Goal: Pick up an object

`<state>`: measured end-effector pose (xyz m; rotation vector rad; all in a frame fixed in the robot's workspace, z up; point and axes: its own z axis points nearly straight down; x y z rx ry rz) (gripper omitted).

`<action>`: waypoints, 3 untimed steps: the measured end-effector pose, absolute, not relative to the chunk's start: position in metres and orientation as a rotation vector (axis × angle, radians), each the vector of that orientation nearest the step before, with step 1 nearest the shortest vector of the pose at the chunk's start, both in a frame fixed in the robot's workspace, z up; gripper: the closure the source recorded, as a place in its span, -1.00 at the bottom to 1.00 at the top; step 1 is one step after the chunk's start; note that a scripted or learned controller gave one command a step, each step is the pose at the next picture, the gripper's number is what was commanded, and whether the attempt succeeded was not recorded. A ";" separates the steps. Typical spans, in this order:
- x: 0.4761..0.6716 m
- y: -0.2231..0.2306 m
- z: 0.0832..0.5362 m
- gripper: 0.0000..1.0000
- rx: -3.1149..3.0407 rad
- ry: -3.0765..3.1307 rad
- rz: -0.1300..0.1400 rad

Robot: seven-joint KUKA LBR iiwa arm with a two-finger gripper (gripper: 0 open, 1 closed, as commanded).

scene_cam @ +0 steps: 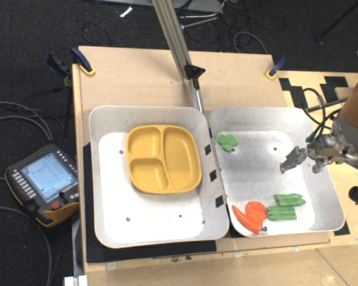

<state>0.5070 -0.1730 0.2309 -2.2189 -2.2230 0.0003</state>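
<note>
My gripper (302, 164) hovers over the right side of the right bin (255, 170), its two fingers spread open with nothing between them. Below it, near the bin's front edge, lie two green pods (286, 207), a red tomato-like piece (256, 210) and an orange carrot (244, 220) touching the tomato. A small green leafy piece (227, 142) rests alone at the bin's back left, well away from the gripper. The left bin (105, 177) holds a yellow divided plate (164, 158).
A slanted metal pole (174, 31) comes down to the seam between the bins at the back. Blue-and-yellow clamps (82, 61) (275, 68) grip the bench's back corners. A teach pendant (45, 185) lies on the floor to the left.
</note>
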 end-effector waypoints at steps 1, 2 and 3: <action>0.507 -0.173 0.231 -1.00 -2.220 -2.222 0.000; 0.505 -0.162 0.179 -1.00 -2.217 -2.218 0.004; 0.504 -0.161 0.136 -1.00 -2.218 -2.218 0.004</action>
